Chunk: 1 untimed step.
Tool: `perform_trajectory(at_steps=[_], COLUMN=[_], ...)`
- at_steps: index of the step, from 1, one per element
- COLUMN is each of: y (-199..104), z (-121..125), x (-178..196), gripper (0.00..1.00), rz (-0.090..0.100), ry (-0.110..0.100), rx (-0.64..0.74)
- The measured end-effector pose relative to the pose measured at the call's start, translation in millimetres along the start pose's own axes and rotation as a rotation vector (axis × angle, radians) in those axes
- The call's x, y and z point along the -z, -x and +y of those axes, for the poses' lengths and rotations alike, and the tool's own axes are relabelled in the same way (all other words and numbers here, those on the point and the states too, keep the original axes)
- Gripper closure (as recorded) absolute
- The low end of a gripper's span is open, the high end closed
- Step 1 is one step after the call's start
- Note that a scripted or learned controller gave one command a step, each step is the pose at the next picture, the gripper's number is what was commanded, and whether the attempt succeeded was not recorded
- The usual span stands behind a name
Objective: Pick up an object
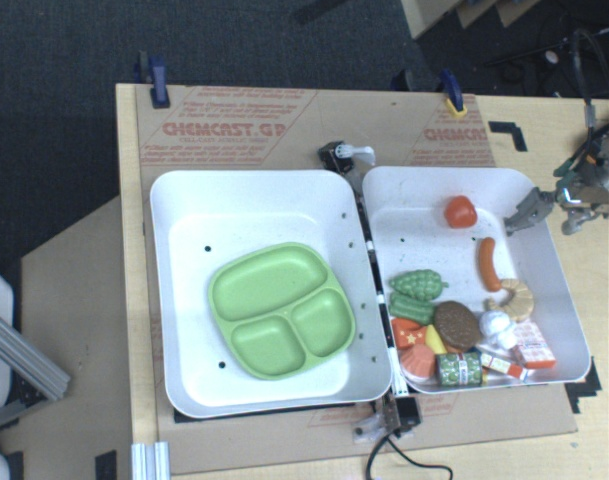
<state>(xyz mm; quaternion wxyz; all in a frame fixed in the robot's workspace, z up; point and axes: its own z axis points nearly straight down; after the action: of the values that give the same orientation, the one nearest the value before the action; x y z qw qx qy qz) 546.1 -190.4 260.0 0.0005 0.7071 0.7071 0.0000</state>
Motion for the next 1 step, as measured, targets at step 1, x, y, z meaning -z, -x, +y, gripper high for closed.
perform_trajectory(at_steps=[1], y=[0.3], z=[76.8], x=[-183.4], gripper=[0.0], rz=[0.001], ry=[-0.002], rx=[0.004])
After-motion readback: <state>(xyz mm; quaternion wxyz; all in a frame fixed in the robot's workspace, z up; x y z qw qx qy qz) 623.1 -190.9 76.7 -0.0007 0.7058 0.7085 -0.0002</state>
